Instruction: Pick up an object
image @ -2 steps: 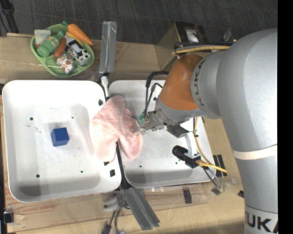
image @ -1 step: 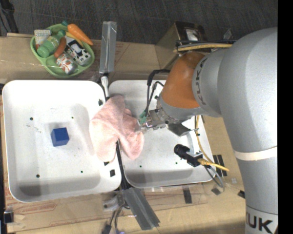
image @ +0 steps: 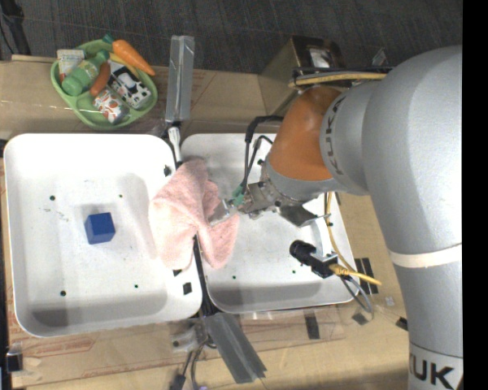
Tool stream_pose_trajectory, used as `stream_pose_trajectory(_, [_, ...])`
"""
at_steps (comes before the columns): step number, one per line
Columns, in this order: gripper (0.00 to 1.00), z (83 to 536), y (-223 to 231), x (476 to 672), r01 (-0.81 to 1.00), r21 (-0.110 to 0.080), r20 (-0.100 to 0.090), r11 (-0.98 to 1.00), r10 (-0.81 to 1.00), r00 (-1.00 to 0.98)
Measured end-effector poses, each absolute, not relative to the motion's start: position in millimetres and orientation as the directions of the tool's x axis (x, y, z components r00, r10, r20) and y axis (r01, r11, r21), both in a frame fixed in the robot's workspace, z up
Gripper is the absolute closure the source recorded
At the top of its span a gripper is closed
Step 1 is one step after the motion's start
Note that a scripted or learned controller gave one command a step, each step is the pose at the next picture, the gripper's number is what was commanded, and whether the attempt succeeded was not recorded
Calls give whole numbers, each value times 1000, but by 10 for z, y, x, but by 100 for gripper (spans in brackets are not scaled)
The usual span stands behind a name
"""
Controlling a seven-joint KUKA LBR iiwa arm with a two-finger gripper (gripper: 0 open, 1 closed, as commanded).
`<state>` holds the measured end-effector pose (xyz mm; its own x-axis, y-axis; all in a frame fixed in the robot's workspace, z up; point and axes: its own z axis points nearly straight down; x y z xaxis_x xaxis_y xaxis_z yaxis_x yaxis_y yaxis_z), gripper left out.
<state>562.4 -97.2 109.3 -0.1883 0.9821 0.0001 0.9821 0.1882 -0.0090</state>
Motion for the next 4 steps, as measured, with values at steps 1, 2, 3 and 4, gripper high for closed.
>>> stream_pose_trajectory(1, [0, 905, -993, 5262, 938, -4, 3, 346, 938, -346])
stream_pose_trajectory(2, [0, 926, -988, 5574, 908, 0, 0, 419, 908, -419])
stream_pose_trajectory(3, [100, 1025, -987, 5578, 907, -1, 0, 420, 907, -420])
stream_pose_trajectory(4, [100, 918, -1130, 5423, 912, -2, 1, 409, 912, -409])
